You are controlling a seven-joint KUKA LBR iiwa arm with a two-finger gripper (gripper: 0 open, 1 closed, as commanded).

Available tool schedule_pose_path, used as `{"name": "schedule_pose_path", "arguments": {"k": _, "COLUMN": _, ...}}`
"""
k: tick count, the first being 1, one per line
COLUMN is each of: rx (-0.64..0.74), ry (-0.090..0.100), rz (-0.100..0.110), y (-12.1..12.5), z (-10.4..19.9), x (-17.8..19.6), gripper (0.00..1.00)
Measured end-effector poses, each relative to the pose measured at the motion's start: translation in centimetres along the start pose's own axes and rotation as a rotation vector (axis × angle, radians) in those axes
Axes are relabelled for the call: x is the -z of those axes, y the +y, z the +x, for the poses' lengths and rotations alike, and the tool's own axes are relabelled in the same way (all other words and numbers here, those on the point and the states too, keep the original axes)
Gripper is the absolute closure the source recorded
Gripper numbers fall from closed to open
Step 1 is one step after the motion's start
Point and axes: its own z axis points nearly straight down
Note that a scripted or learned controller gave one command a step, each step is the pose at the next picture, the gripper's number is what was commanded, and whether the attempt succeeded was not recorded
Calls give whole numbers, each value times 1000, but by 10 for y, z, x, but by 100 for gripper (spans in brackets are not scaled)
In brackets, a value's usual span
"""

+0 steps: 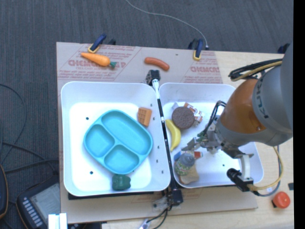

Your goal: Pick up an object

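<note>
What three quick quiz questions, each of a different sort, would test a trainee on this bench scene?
1. True or false: the blue divided plate lies in the left bin.
2. Which thing lies outside both bins, on the cardboard behind them? A) banana B) carrot C) round brown cookie
3. Fill in: the banana lies in the right bin, against the wall it shares with the ___ bin.

Key
1. True.
2. B, the carrot; a sausage lies there too. The cookie is in the right bin.
3. Left.
</note>
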Motion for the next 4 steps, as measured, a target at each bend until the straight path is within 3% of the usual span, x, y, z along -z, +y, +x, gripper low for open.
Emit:
{"name": "schedule_pose_path", "arguments": {"k": 1, "rx": 0, "ry": 3, "rz": -1, "y": 1, "z": 0, "x": 11, "gripper": 100}}
{"name": "schedule_pose_path", "arguments": {"k": 2, "rx": -1, "ry": 3, "rz": 0, "y": 1, "z": 0, "x": 11, "gripper": 0}}
{"name": "schedule_pose_path", "arguments": {"k": 3, "rx": -2, "ry": -2, "rz": -4, "y": -13, "z": 13, "x": 1, "gripper": 0}}
{"name": "schedule_pose_path", "arguments": {"k": 4, "rx": -3, "ry": 1, "rz": -3, "y": -12, "z": 13, "x": 11, "gripper": 100}}
